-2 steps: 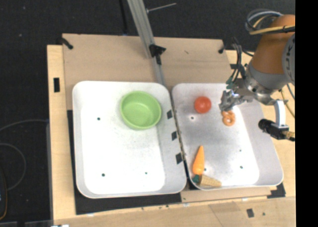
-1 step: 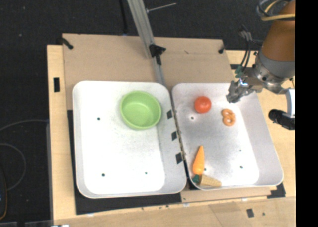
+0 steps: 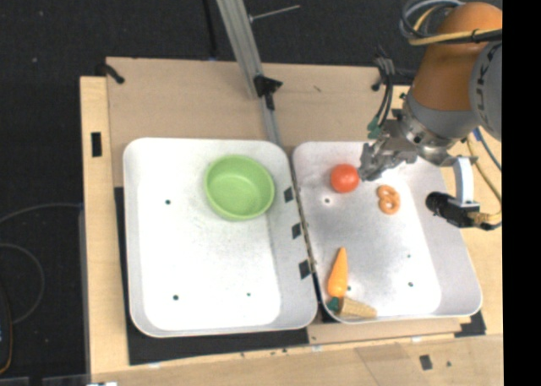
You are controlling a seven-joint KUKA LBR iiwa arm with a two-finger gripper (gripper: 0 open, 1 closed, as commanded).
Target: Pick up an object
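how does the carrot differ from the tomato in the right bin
The carrot is long, tapered and orange with a green end; the tomato is round and red. The carrot lies near the bin's front left edge, by a yellowish wedge; the tomato sits toward the back, right beside the gripper. Both are small toy foods lying in the right bin.

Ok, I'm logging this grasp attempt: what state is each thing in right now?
green bowl: upright, in the left bin.
red ball: resting in the right bin, beside the gripper.
pretzel: lying flat.
carrot: lying on its side.
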